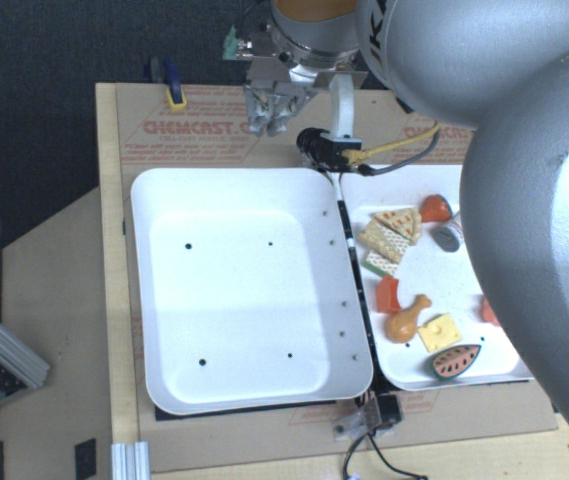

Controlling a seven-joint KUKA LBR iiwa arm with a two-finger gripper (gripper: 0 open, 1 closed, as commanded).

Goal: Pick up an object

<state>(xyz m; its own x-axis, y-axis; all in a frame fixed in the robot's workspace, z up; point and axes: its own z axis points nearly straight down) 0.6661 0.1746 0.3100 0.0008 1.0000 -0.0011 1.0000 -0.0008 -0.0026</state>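
Observation:
My gripper (269,116) hangs high above the far edge of the left bin (164,298), with nothing visible between its fingers. The right bin (396,373) holds several toy foods: a sandwich wedge (396,222), a cracker piece (382,240), a red tomato (436,208), a grey round piece (448,238), a red block (388,293), a chicken drumstick (406,318), a yellow cheese block (438,332) and a watermelon slice (454,360). The grey arm covers the right bin's right side.
A blue and yellow clamp (173,83) sits at the bench's far left corner. A clip and cable (369,418) lie at the front edge between the bins. An orange-red piece (488,311) peeks out beside the arm.

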